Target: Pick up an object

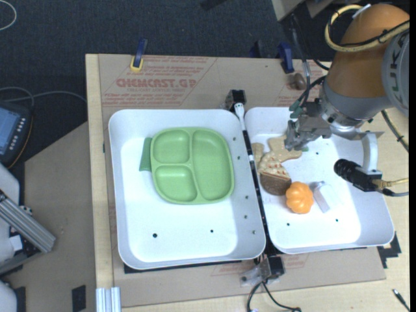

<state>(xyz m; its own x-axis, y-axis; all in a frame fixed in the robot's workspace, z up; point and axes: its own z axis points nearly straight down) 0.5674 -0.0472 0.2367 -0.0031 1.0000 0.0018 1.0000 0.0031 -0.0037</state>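
Note:
In the right bin (364, 220) my gripper (294, 139) hangs low over a tan, flat, animal-shaped piece (275, 156) near the bin's left wall. Just below that lies a brown and cream wedge-like object (274, 175). An orange fruit-like ball (299, 197) sits a little further toward the front, with a small grey block (320, 195) beside it on the right. The gripper's tips are right at the upper edge of the tan piece.
The left bin (130, 226) holds a green three-part plate (192, 164) lying on a darker green sheet. A black cylindrical part (351, 171) juts from the arm over the right bin. Clamps stand along the bench's far edge.

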